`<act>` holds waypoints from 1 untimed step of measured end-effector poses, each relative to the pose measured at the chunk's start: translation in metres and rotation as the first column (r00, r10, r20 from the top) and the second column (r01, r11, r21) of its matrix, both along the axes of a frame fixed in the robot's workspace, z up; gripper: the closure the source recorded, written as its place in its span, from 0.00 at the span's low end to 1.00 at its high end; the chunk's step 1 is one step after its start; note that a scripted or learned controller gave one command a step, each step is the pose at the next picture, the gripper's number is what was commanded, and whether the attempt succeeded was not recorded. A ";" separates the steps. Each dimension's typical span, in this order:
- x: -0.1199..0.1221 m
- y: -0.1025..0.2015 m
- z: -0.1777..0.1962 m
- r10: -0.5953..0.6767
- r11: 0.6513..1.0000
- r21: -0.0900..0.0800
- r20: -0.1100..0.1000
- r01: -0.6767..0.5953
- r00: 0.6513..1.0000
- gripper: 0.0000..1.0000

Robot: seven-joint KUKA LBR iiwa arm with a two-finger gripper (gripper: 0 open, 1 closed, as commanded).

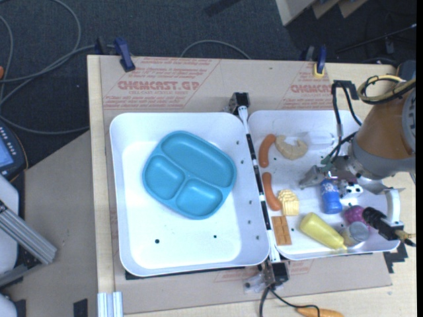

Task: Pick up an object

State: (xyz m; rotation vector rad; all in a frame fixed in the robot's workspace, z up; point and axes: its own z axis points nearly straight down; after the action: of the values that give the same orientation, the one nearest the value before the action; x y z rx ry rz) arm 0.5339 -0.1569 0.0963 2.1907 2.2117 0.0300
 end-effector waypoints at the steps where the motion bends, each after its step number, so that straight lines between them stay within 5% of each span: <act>1: -0.022 -0.002 0.001 0.003 1.000 -0.001 0.009 -0.003 1.000 0.00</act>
State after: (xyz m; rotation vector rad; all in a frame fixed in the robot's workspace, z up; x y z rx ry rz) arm 0.5114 -0.1585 0.0969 2.1820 2.2100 0.0387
